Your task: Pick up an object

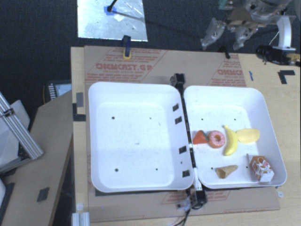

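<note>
The right bin holds several small items. A red strawberry-like piece touches a pink doughnut, with a yellow banana and a pale yellow oval piece just to their right. A tan cone and a red-and-white carton lie near the front wall. My gripper hangs high above the bench beyond the right bin's far edge. It stands open, its two fingers spread with nothing between them.
The left bin sits beside the right one, joined by a black-clipped seam. A shiny metal sheet lies at the back left, a yellow clamp on the cardboard edge, and an aluminium rail at far left.
</note>
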Available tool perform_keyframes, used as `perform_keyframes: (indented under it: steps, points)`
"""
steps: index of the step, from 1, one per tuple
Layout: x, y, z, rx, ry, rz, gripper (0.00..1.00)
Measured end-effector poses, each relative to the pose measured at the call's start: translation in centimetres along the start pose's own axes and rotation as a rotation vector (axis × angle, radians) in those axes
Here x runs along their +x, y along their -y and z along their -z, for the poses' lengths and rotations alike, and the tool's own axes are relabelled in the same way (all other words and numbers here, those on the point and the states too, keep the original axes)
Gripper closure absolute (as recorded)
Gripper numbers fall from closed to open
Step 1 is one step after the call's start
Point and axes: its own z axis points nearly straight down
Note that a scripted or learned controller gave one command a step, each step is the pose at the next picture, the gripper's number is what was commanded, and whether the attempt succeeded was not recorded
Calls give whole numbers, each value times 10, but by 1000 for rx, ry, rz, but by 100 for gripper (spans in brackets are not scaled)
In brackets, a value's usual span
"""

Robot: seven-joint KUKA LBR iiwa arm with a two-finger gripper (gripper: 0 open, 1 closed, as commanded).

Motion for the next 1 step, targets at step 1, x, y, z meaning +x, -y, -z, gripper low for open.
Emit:
perform_keyframes:
  steps: [1]
  points:
    - [76, 3, 54, 1, -1, 1, 0]
